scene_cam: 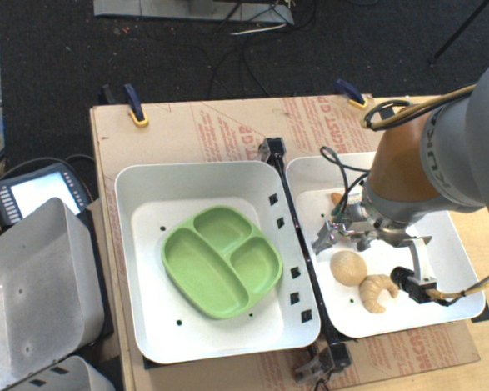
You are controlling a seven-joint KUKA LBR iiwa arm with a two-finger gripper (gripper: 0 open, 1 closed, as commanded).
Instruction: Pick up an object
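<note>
In the right bin [462, 255] lie a round beige roll [347, 268] and a tan croissant-shaped piece [377, 293], side by side near the front. A small orange item [335, 198] peeks out at the bin's back left. My gripper [332, 233] hangs low over the left part of this bin, just above and behind the round roll. The grey wrist with its orange band [401, 167] covers the bin's middle. I see nothing held in the gripper.
The left bin [139, 240] holds a green divided plate [222, 260]. A black divider bar [296, 245] runs between the bins. Cables [418, 283] trail from the wrist over the right bin's front. Grey boxes [34, 289] stand off the bench to the left.
</note>
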